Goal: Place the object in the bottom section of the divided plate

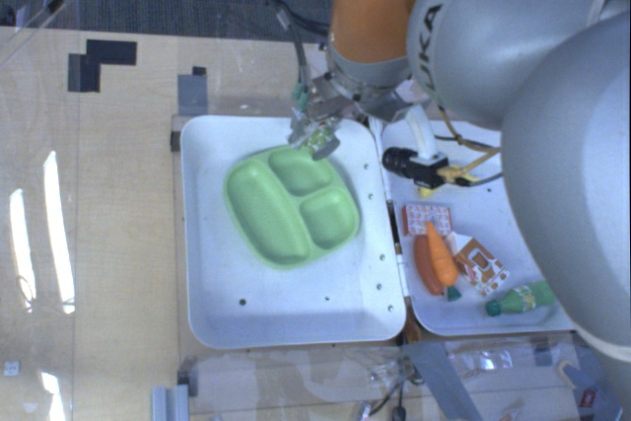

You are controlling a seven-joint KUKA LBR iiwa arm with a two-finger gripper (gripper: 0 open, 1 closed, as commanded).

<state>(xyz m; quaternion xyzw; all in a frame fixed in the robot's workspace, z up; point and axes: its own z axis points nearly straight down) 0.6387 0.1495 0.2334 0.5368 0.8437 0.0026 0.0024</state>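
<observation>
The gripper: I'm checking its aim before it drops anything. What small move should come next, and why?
Probably a short shift toward the view's lower left. The gripper hangs over the top rim of the green divided plate, by its upper compartments; the large section lies lower left. Whether it holds anything is unclear.

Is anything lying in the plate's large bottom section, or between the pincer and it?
Nothing visible does. The pincer hovers at the far rim of the green divided plate, and its large bottom section looks bare. The carrot lies in the right bin.
</observation>
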